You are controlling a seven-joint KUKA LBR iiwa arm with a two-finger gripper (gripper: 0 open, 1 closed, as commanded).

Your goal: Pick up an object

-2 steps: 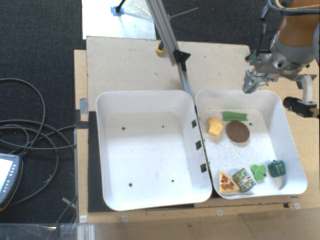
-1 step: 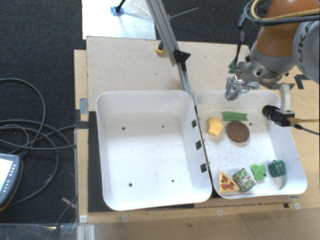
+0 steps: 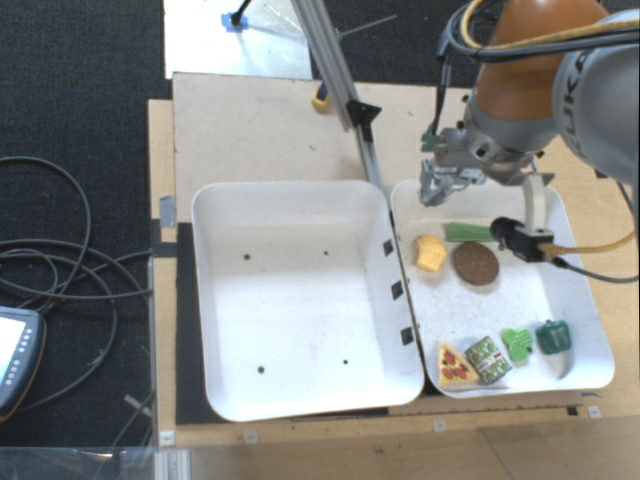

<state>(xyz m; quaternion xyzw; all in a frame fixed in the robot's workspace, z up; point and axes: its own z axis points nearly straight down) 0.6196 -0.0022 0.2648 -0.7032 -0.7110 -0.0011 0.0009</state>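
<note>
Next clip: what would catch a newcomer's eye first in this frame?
The big grey and orange arm at upper right, its hand hanging over the far end of the right bin. Next, the toy food in that bin: a yellow piece, a brown disc, and a pizza slice near the front. The left bin beside it looks bare.

Looks like a robotics lab: plywood surface (image 3: 250,128) on dark carpet, two white bins (image 3: 300,298) side by side, loose cables (image 3: 60,268) at left, grey-and-orange industrial arm (image 3: 560,58) upper right.
</note>
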